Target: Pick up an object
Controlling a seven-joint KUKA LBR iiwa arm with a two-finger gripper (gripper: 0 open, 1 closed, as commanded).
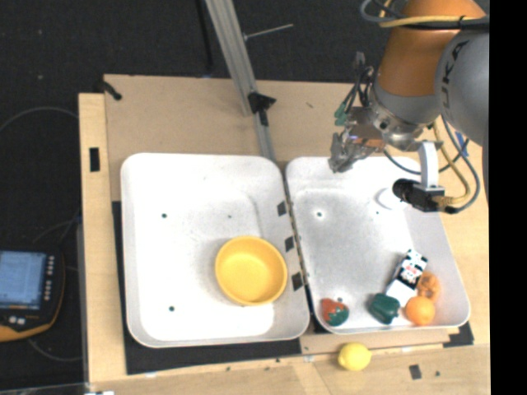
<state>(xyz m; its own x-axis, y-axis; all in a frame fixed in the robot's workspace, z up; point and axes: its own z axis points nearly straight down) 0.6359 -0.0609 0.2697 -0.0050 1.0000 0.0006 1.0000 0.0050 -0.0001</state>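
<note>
Nearest you, a lemon lies on the tabletop outside the bins. Just beyond, along the right bin's near edge, sit a red toy, a green block, an orange and a black-and-white carton. The end effector hangs at the bin's far rim, well apart; you must bring it toward the near right corner. Its grip state cannot be told.

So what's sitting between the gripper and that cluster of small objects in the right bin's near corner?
In the camera view, just bare white floor of the right bin lies between the gripper and the cluster.
</note>
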